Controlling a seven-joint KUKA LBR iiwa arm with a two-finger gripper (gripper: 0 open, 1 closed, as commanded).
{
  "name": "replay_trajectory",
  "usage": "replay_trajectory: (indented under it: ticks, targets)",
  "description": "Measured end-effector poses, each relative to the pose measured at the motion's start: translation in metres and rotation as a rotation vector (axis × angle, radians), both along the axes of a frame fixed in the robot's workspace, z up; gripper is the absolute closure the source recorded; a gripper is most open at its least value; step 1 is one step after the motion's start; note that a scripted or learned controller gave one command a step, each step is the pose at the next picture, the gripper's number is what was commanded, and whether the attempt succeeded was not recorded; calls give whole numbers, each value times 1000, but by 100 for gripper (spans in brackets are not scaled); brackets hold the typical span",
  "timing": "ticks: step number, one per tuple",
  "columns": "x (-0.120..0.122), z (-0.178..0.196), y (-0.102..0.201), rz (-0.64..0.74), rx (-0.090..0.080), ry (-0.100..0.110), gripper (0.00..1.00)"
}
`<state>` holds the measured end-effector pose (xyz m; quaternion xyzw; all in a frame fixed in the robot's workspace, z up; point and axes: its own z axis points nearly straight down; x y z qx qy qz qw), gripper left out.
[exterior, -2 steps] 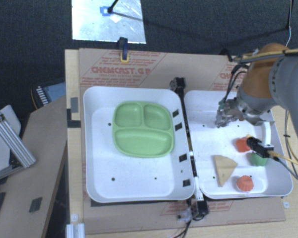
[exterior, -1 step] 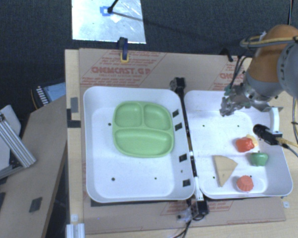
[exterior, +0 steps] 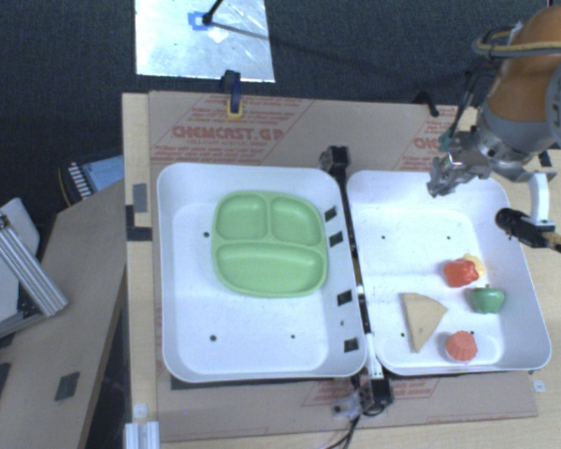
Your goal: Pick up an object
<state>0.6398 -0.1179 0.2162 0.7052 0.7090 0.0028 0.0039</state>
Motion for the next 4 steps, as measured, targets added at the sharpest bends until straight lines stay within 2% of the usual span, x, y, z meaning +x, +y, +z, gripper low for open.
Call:
replay_trajectory:
  ticks: [1, 2, 4]
  targets:
    - [1, 11, 0, 0, 1, 6, 100]
    - [-19, 8, 39, 2, 2, 10, 100]
    - [-60, 26, 137, 4, 4, 9, 100]
